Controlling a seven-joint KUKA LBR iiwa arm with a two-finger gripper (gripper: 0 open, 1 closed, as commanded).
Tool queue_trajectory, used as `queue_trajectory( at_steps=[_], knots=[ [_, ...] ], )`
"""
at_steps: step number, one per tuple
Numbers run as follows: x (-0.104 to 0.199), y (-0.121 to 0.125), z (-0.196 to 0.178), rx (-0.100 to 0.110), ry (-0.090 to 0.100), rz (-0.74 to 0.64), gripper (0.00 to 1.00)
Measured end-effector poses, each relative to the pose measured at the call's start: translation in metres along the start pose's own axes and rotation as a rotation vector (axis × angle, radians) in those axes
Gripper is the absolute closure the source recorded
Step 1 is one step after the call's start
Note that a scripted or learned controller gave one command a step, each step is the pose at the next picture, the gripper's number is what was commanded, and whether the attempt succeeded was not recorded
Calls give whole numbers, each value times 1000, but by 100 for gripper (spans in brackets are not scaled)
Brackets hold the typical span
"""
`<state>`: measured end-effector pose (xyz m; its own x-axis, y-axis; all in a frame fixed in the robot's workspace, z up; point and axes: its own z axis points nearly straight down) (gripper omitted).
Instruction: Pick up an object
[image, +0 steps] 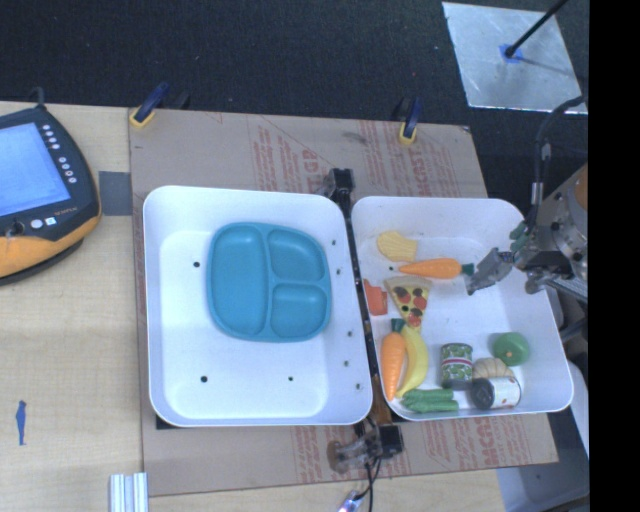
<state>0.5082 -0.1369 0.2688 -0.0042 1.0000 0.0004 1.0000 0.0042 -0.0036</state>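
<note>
A pendant (40, 195) is cut off at the desk's left edge. The blue plate (268, 281) fills the left bin (170, 390). In the right bin (535, 320), a carrot (432, 268) lies just left of the gripper (485, 272), whose opening cannot be made out; the arm is cropped.

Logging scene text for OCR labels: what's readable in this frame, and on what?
Nothing reads cleanly.
Cardboard sheet: red printed lettering, repeated, too faint and skewed to read.
Green-labelled can: label print too small.
Red-and-white can: label print too small.
Teach pendant: blue screen and buttons, no legible characters.
</note>
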Motion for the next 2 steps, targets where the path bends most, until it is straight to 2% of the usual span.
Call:
queue_trajectory(
  at_steps=[1,2],
  knots=[
    [5,-30,136,2,1,-2,0],
    [-3,10,176,-2,-1,-1,0]
  ],
)
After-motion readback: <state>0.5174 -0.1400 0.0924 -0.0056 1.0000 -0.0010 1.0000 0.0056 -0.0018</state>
